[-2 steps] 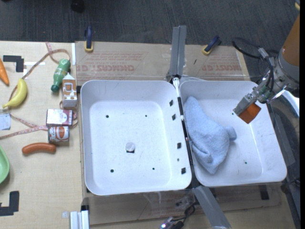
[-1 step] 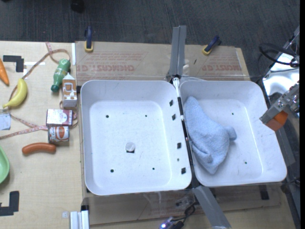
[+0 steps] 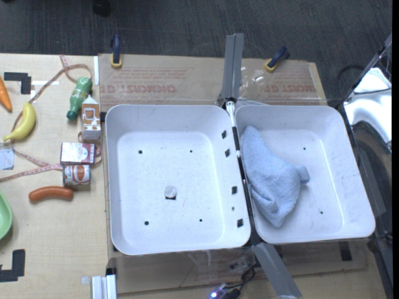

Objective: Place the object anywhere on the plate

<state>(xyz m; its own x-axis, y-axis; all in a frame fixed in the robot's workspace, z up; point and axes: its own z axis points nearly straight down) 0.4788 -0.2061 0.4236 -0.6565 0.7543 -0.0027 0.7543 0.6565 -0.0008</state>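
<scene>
A small round pale object (image 3: 170,192) lies on the floor of the left bin (image 3: 118,167), a little below its middle. A crumpled light blue towel (image 3: 271,176) lies in the right bin (image 3: 336,167), against its left wall. At the far left edge of the bench, a curved green plate rim (image 3: 4,215) pokes into view, well outside both bins.
Toy items lie on the wooden bench left of the bins: a banana (image 3: 22,122), a carrot (image 3: 5,95), a green bottle (image 3: 78,96), a small carton (image 3: 90,120), a can (image 3: 76,175) and a sausage (image 3: 51,194). A metal bar (image 3: 232,61) stands behind the bins' joint.
</scene>
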